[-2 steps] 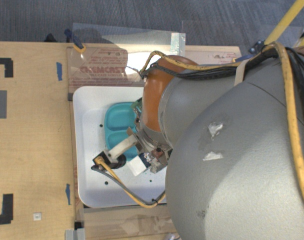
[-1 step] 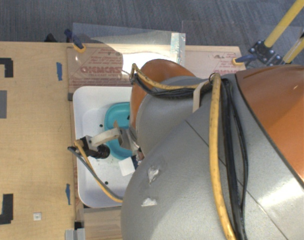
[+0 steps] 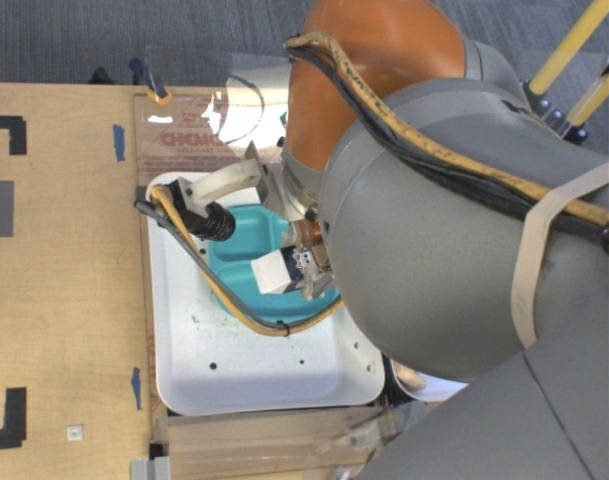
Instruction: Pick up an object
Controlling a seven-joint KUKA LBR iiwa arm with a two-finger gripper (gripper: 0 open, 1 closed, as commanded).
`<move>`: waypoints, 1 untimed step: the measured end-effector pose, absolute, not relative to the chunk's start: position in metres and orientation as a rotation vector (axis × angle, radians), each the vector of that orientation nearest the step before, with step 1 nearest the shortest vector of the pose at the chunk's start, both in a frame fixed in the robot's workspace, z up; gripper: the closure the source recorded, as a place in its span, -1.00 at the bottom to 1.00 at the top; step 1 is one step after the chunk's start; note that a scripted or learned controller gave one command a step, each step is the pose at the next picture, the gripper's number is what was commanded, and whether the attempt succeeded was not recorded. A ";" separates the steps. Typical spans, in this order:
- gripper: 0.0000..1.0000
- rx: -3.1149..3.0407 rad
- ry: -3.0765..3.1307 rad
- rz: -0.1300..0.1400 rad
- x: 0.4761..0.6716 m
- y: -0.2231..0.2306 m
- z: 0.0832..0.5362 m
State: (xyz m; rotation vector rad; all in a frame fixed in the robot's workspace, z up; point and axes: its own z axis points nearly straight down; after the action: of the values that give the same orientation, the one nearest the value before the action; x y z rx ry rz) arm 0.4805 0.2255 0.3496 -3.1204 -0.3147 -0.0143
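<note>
Gripper [image 3: 302,268] lowered onto teal plastic divided dish [image 3: 246,238] at shallow white bin's [image 3: 254,373] twelve o'clock, presumably seeking purchase; grasp state cannot be told.

My arm [image 3: 454,248] is a bulky grey shell of smooth rounded housings, with a glossy orange band [image 3: 379,58] bulging above the wrist. A black and tan cable [image 3: 404,133] runs along the casing, and a pale strap [image 3: 544,238] wraps one segment. A second black and yellow hose [image 3: 199,243] loops below my metal tool [image 3: 302,258].
</note>
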 end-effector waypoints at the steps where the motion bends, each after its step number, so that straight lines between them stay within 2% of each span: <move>1: 1.00 -3.095 -0.561 0.014 0.478 0.193 0.254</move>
State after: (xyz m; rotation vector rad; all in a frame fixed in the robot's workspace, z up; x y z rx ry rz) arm 0.4783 0.1931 0.2542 -3.0947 -0.5609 0.0142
